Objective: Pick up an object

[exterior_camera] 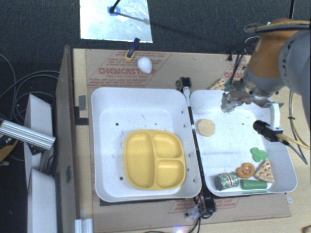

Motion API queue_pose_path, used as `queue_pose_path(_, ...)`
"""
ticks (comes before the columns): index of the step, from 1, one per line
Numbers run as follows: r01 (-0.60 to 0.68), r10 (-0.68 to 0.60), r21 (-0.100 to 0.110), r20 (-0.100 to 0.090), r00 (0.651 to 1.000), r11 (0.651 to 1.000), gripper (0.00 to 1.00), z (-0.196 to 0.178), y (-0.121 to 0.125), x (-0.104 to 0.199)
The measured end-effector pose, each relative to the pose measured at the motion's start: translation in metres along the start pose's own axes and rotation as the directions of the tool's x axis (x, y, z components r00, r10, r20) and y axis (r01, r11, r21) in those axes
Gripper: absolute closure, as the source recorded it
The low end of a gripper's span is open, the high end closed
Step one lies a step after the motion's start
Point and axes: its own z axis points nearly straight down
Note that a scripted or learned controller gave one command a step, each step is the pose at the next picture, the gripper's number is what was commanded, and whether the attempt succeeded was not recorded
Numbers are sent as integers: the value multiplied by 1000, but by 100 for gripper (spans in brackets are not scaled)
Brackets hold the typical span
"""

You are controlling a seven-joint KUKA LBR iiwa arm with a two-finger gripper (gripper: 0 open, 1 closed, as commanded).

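My gripper hangs over the back of the right bin, its tips close to the bin floor with nothing seen between them. A round tan cookie lies just in front and left of it, apart from it. Along the bin's front right lie a green toy piece, a brown doughnut, a pizza slice, a green-and-red can on its side and a green stick.
The left bin holds a yellow divided plate. A white ball and a blue-and-yellow marker lie on the cardboard behind the bins. Cables and metal parts stand at the far left.
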Motion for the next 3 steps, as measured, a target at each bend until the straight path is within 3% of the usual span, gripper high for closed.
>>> queue_pose_path(1,-6,6,10,-2,1000,1000,100,1,-2,20)
queue_pose_path(2,-4,4,6,-2,1000,1000,100,-11,-1,19)
queue_pose_path(3,-12,12,15,-3,1000,1000,100,1,-58,25)
